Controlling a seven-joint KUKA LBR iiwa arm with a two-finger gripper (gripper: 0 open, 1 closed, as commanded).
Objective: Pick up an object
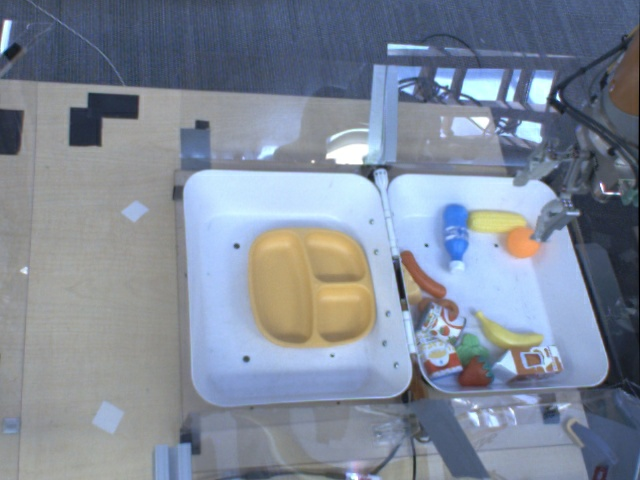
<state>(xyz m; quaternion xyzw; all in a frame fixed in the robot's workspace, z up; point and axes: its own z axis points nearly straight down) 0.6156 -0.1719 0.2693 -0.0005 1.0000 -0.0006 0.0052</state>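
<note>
My gripper (538,200) hangs over the far right corner of the right bin (580,298), open, with nothing between its fingers. One fingertip (550,223) is just right of an orange ball (521,244). Beside the ball lie a yellow banana-shaped toy (496,222) and a blue bottle (455,234). Nearer the front of the bin are a red sausage (423,275), a second banana (509,332), a printed carton (436,334), an orange carton (536,362), a green toy (470,347) and a strawberry (475,374).
The left bin (215,268) holds a yellow divided plate (310,286). A metal frame (470,78) stands behind the right bin. Cables and the arm crowd the far right edge.
</note>
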